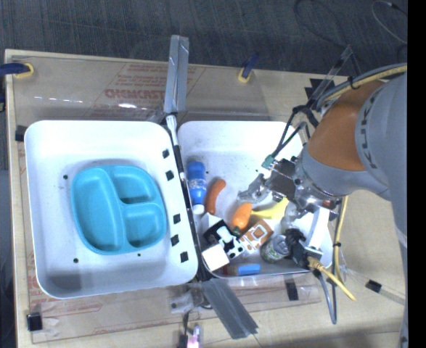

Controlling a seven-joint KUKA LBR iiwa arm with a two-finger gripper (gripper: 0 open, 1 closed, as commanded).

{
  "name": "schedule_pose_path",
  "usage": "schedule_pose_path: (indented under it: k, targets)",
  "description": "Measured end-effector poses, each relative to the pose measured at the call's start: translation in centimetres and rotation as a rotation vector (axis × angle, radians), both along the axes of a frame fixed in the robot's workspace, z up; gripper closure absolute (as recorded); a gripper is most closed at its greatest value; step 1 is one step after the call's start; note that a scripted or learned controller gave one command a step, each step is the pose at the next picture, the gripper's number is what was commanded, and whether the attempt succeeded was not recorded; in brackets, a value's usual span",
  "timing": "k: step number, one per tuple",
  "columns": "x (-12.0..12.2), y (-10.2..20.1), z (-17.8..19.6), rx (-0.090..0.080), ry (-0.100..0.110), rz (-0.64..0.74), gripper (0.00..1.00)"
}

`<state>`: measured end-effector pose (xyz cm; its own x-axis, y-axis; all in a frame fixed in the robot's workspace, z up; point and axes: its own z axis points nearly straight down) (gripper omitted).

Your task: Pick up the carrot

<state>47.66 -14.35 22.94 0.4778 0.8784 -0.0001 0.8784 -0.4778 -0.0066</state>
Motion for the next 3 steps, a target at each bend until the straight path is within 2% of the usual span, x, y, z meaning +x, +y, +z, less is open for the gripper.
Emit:
schedule_pose_path:
  k: [1, 2, 3]
  targets:
    - [5.7, -2.1, -12.4, 0.000, 0.002, -0.107, 0.00]
    - [7.7, 2.9, -13.3, -0.019, -0.015, -0.220, 0.00]
    - [7.6, 3.4, -12.5, -0.009, -0.006, -0.208, 1.00]
